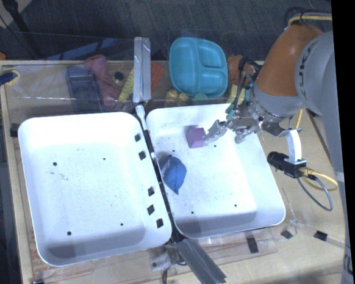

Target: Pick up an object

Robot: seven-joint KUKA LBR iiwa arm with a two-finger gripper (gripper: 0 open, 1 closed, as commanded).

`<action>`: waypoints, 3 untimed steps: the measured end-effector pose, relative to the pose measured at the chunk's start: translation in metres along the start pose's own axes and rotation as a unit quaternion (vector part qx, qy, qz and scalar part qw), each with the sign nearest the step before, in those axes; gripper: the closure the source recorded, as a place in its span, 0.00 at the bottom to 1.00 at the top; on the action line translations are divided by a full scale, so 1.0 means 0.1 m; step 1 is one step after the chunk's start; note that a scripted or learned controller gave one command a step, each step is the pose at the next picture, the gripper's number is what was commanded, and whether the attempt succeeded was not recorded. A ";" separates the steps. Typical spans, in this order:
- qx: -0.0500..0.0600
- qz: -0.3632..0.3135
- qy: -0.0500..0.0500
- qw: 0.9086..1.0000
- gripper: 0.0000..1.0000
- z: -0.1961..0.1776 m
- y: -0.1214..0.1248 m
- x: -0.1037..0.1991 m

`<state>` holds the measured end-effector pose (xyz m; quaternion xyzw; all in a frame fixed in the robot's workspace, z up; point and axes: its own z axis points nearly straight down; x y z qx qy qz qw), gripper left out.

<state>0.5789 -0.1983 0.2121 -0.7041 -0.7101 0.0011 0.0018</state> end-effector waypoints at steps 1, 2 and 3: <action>-0.002 0.033 -0.001 0.999 0.00 1.20 0.79 -0.10; 0.000 0.029 0.000 1.000 1.00 1.10 0.80 -0.07; -0.001 0.006 0.000 1.000 1.00 0.01 0.79 0.40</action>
